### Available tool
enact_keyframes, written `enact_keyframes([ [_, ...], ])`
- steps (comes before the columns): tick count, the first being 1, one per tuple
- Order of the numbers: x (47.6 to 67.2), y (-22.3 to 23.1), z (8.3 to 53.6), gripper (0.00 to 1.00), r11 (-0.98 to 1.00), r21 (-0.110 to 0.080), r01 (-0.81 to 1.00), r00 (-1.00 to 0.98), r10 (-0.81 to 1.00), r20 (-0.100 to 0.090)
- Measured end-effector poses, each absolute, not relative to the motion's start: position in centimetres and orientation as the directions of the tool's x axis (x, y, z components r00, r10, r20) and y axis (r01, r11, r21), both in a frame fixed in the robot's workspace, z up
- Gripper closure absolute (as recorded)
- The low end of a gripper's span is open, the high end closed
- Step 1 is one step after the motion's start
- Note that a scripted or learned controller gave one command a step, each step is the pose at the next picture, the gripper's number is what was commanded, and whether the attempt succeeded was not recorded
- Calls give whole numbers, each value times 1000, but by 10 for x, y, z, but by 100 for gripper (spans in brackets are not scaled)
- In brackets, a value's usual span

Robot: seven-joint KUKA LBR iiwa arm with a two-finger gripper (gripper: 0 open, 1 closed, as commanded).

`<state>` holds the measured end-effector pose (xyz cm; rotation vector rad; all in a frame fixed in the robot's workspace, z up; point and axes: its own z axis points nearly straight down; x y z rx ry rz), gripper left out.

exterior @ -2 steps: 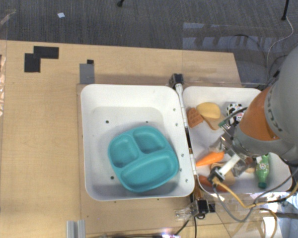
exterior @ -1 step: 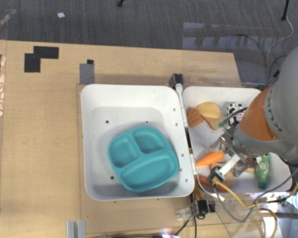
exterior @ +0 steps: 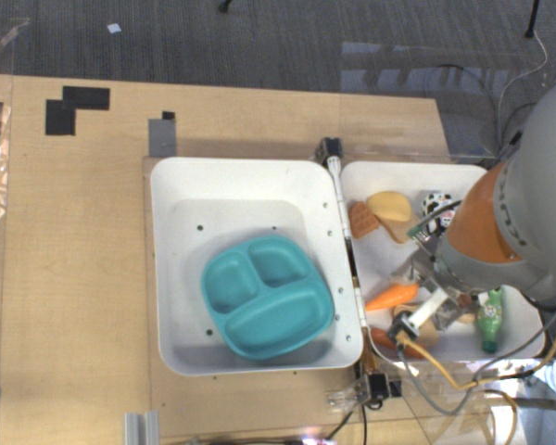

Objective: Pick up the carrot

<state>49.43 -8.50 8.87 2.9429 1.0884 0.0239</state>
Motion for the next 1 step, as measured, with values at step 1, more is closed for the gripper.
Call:
enact_keyframes([
  [1,494,-85,89,0,-759,9,651,759,651,13],
])
